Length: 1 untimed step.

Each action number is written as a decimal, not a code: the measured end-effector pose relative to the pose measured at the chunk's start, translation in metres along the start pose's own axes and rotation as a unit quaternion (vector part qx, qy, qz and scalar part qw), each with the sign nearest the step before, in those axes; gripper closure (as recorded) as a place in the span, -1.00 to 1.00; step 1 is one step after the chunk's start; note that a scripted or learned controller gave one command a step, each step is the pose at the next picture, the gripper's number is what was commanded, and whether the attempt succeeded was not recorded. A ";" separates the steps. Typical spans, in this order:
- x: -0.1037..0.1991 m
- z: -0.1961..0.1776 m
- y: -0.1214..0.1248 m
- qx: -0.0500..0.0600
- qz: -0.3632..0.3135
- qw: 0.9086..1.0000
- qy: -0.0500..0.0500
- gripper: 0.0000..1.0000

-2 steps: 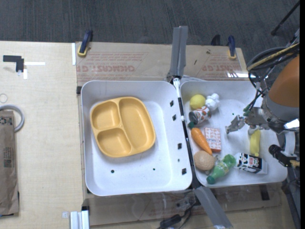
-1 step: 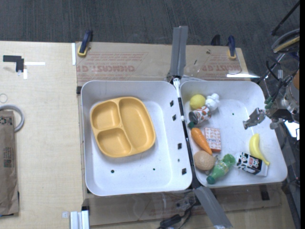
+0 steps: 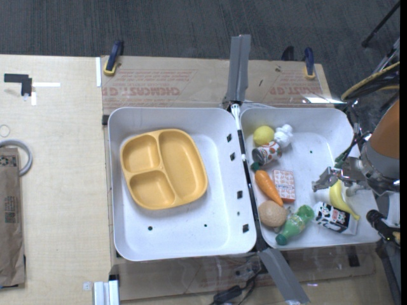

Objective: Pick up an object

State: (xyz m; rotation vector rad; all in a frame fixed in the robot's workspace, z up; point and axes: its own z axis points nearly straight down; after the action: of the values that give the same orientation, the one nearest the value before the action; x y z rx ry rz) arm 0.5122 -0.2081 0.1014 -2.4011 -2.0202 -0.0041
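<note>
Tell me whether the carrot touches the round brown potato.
Touching: the camera view shows the carrot with its lower tip resting against the potato, no gap between them.

Dark grey carpet floor (image 3: 191,11) along top of view. Pale wood bench (image 3: 51,170) at left, small black bracket (image 3: 19,81) near its far edge. Brown paper bag (image 3: 9,215) flat at left margin. Cardboard sheet (image 3: 165,84) with red print under far side of bins, held by blue-and-yellow clamps (image 3: 114,57). Grey metal bar (image 3: 239,68) rising between bins. Light even, soft shadows.
</note>
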 end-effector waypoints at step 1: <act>-0.001 -0.008 0.000 0.000 0.002 1.000 -0.001 1.00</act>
State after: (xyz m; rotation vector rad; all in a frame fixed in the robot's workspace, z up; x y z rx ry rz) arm 0.5117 -0.2093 0.1096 -2.4054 -2.0167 0.0001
